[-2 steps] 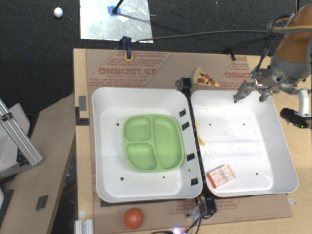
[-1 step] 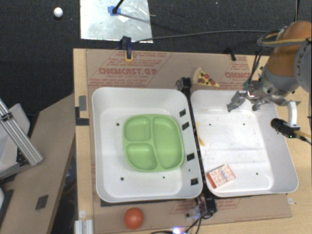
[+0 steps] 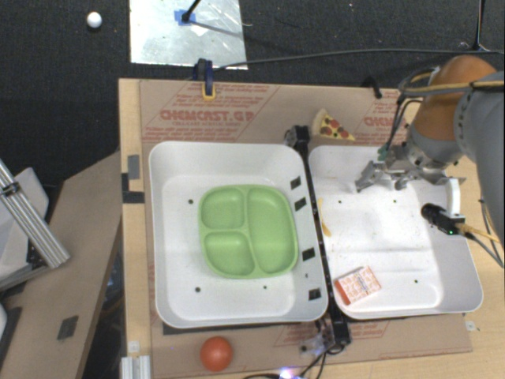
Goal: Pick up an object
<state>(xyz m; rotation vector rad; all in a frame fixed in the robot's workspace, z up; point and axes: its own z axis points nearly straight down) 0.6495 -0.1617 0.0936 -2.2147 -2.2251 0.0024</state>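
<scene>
over the right bin, arm bent low, end effector near its far wall

Green tray in left bin, arm over right bin

A pizza-slice toy lies on the brown board behind the bins, an orange ball rests at its front edge, and a small white ball sits on dark carpet.
</scene>
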